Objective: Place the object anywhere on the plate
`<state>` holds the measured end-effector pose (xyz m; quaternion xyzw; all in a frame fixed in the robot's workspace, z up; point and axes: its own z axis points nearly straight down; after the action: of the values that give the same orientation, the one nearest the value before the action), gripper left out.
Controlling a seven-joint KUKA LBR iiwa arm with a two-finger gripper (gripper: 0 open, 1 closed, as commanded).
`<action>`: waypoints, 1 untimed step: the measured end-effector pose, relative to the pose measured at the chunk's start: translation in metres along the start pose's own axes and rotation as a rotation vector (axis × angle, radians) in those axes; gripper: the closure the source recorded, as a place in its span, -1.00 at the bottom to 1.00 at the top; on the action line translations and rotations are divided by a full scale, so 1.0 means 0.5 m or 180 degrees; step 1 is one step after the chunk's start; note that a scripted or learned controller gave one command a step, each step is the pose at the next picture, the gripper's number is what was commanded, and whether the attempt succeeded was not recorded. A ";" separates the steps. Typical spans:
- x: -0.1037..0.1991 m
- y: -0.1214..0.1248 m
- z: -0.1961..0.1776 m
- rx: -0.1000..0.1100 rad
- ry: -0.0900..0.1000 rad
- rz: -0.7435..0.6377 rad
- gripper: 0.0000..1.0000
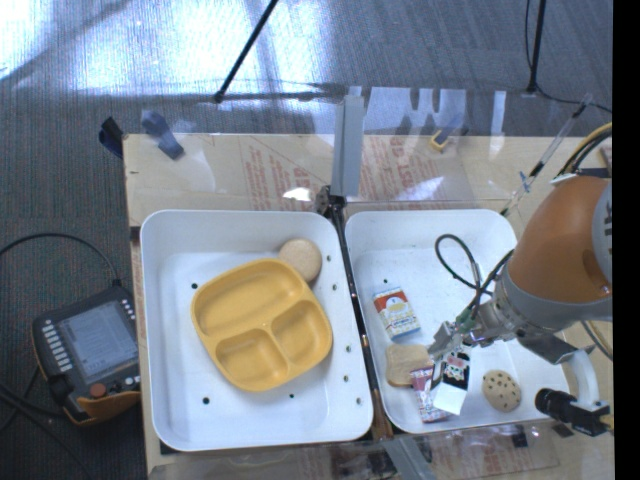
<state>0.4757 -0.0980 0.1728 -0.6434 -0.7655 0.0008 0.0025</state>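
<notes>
Item 1. Arm (565, 253), grey with orange band: highest thing over the bench, so nearest the lens; it reached down into the right bin (420, 226).

Item 2. Gripper (452, 353): low over the bin floor. Whether it was spread, closed or carrying anything could not be told.

Item 3. White packet (449, 392): directly under the gripper, touching or nearly so; judged the likely object, still in the right bin.

Item 4. Tan slice (403, 364), just beside the gripper on the plate side; speckled cookie (502, 390), just beside it on the opposite side; small carton (397, 313), near, further up the bin.

Item 5. Yellow plate (262, 323): well apart, in the left bin (170, 268); a round biscuit (300, 260) rested against its rim.

Step judged: pick-up, not confirmed. Next move would call for a secure hold, a lift clear of the bin walls, then carriage across to the plate.
</notes>
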 end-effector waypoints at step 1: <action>0.097 0.129 -0.107 -0.0002 -0.0007 -0.0547 1.00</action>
<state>0.5312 -0.0390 0.2262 -0.5753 -0.8179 0.0011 0.0015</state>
